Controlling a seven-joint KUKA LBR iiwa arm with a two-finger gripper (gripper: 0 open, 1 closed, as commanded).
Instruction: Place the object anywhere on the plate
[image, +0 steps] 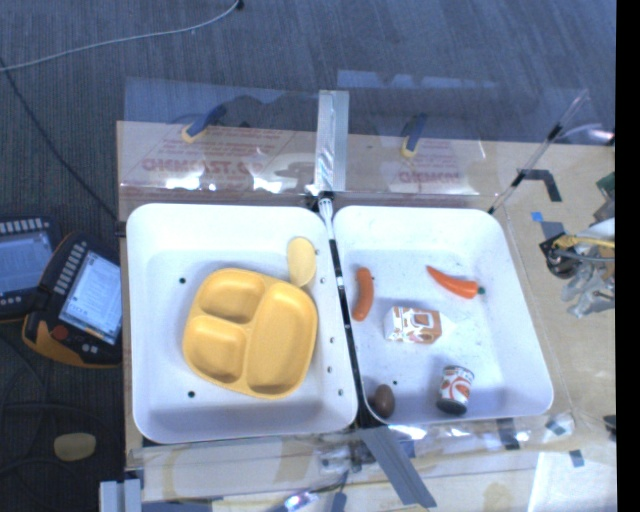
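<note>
Listed left to right for you: a teach pendant (75, 300) on grey carpet; the left white bin (150, 240), holding your yellow three-compartment plastic plate (250, 330) with a pale yellow oval piece (301, 260) touching its far rim; the right white bin (515, 290), with candidate objects lying loose and apart: orange sausage (363, 293), brown nut-like lump (382, 401), white-orange carton (414, 324), carrot (453, 283), small can (455, 389). Whether the pincer is open or closed, you cannot tell. Nothing yet rests on the plate.

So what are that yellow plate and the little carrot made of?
The yellow plate looks like moulded plastic: uniform colour, soft sheen, rounded compartment ridges. The carrot seems to be a plastic toy, smooth and evenly orange with a green tip, though it is too small to be sure.
</note>
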